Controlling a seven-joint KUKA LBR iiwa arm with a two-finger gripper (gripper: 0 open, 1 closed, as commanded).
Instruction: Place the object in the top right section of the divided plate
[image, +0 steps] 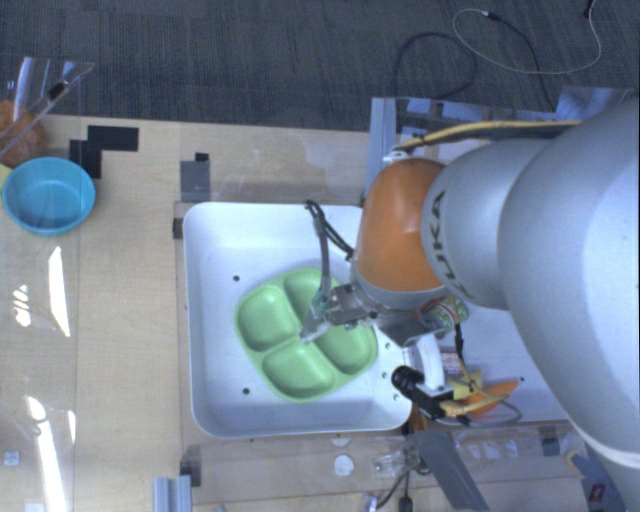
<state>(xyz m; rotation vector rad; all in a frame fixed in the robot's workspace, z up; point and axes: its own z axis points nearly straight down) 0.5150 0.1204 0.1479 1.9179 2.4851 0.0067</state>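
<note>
Divided plate (290, 335) green, in left bin (215, 300); gripper (325, 318) over plate centre, finger state unclear; object unseen; next: confirm hold, shift top-right.

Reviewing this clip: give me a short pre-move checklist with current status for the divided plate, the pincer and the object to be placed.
1. Green divided plate lies flat inside the left white bin: ok.
2. Pincer is over the plate, near its centre ridge: ok.
3. Object visible between the pincer's fingers: cannot tell; nothing recognisable there.
4. Top right section free of items: cannot tell, the arm covers part of it.
5. Visible plate sections free of stray items: ok.
6. Blue bowl sits on the bench, well away from the bin: ok.
</note>
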